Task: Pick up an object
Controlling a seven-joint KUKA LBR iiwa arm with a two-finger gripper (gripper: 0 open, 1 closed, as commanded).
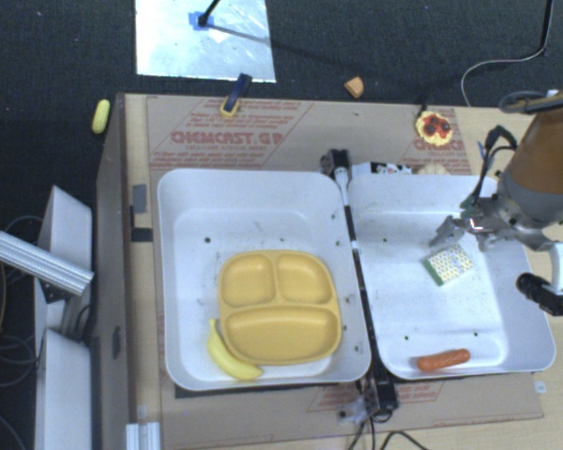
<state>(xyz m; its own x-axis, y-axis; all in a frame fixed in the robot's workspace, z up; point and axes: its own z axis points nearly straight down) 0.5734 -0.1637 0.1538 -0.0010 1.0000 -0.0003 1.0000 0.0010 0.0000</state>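
Now the arm [544, 167] reaches in from the right edge of the frame, grey with its orange band, and the pincer [464, 225] hangs low over the right bin [394, 279], in that bin's upper right part. Its fingers look spread apart with nothing between them, though they are small and a bit blurred, so take that as a likely reading. Just below and to the left of the tips lies a small green-and-white checked block [449, 265], tilted on the bin floor, very near the pincer but not held. Further down, near the bin's lower edge, an orange carrot-like stick [442, 360] rests well apart from the action.

Over in the left bin [183, 251] sit a yellow divided plate [281, 306] and, touching its lower left rim, a banana [227, 356]. Neither looks like the target.

On progress: the approach seems made, with the pincer close to the checked block, and the grasp not yet done. Closing on an object and lifting it off the bin floor remain. The block's tilt could make a clean pinch tricky.
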